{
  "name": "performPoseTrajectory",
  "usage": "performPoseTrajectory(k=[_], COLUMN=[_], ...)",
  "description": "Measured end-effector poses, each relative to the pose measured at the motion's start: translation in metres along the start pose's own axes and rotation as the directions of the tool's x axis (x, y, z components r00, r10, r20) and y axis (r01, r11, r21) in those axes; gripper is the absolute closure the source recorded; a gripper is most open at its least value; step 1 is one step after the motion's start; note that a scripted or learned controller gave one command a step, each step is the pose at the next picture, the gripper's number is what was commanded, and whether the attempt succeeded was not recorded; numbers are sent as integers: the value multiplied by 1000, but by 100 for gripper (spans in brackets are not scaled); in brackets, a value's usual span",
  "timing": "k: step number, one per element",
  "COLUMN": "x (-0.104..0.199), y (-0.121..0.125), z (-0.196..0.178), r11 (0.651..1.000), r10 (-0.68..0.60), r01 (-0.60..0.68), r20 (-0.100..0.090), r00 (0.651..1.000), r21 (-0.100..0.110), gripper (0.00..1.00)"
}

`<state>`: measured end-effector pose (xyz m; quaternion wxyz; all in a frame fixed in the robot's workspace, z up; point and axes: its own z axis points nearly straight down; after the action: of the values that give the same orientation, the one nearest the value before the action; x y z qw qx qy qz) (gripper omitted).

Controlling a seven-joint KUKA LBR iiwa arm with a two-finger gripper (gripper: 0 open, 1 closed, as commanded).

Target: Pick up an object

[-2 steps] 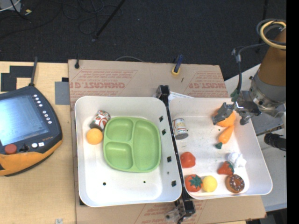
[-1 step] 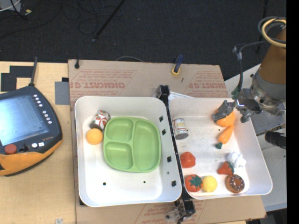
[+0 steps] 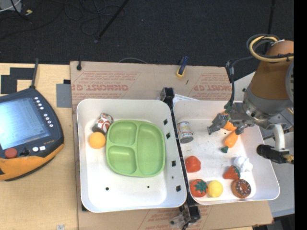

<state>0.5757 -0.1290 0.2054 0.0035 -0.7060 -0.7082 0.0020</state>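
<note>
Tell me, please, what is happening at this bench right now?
The grey arm's two-finger gripper is low over the right white bin, at an orange toy carrot. Whether it grips the carrot is unclear. Nearby lie a small tin can, a red tomato and a chocolate doughnut. The left white bin holds a green divided plate.

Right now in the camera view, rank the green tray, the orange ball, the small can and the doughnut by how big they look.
1. green tray
2. small can and doughnut, too alike to rank
3. orange ball, only slightly smaller
</note>
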Motion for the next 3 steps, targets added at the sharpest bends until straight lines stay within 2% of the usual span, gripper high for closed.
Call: performPoseTrajectory(k=[2, 3], x=[1, 5], y=[-7, -7], z=[89, 120], r11=[1000, 1000], r10=[2, 2], r01=[-2, -2], r20=[0, 0], r00=[1000, 1000], r21=[1, -1], gripper=[0, 0])
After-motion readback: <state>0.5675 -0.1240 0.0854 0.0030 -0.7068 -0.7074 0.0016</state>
